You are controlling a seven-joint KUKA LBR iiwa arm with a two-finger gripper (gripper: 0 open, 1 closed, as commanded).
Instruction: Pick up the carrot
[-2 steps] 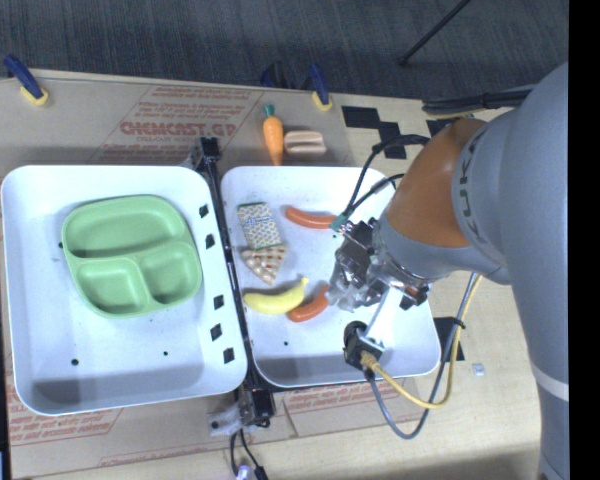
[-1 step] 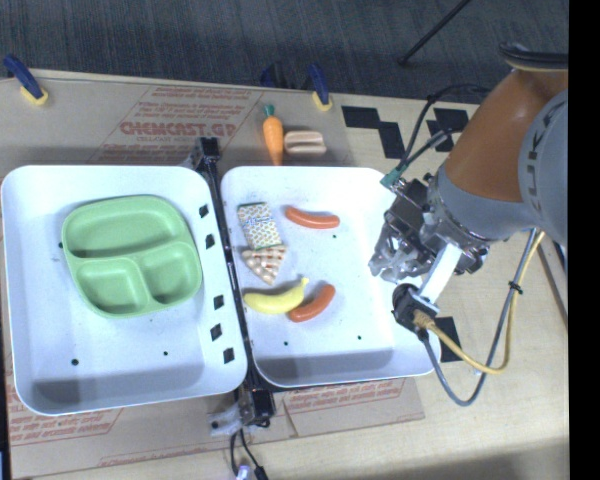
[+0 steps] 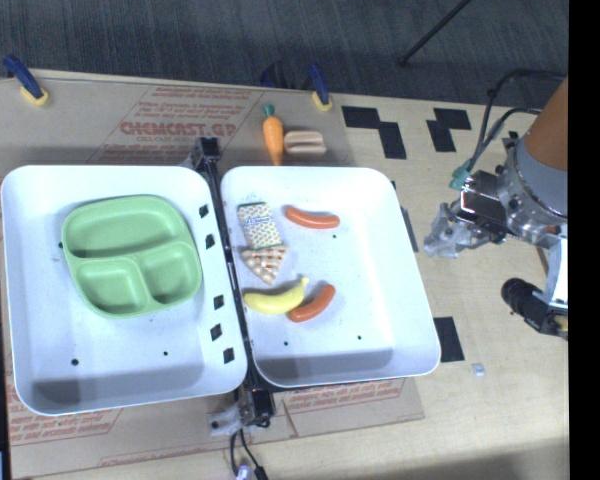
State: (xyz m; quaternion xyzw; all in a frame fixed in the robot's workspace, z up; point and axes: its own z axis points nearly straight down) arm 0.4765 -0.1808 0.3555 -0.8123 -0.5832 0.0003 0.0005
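Carrot [image 3: 272, 136] lies on the bench [image 3: 500, 388] outside both bins, just behind the far rim of the right bin [image 3: 405, 268], beside a small hot-dog bun [image 3: 304, 144] to its right. Hand [image 3: 448, 236] sits off to the right of that bin, over bare bench, well apart from the carrot; can't tell how far open it is, and nothing visible in it. Risks: arm has to cross to the far edge, so it could clip the bin rim w/ a low approach. Carrot & bun nearly touch, so a sloppy descent may nudge or grab the bun instead. Carrot is narrow and tapered, prob. slips if pinched near the tip. Orange sausages [image 3: 311, 218] in the right bin look similar, wrong-target risk
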